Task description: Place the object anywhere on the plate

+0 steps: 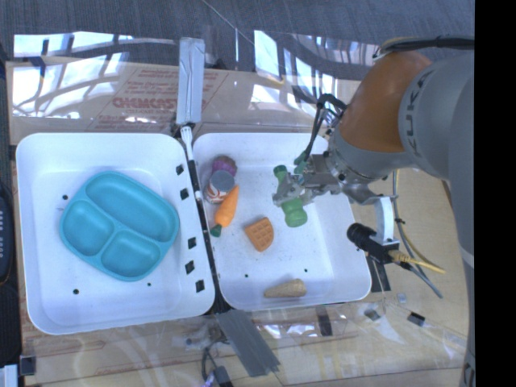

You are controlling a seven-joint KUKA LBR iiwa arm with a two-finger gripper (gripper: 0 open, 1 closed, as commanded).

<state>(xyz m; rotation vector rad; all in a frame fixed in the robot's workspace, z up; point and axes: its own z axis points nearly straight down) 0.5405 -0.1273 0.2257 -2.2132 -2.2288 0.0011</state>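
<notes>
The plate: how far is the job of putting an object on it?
Done: nothing lies on the blue plate in the left bin. In hand: the gripper is low over the right bin, beside a green object. Left: grasping, carrying and placing.

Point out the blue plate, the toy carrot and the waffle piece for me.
blue plate [119,224]: camera view, on the ridge where its three compartments meet, in the left bin.
toy carrot [227,207]: camera view, middle of its orange body.
waffle piece [260,233]: camera view, centre of its ridged top face.
</notes>
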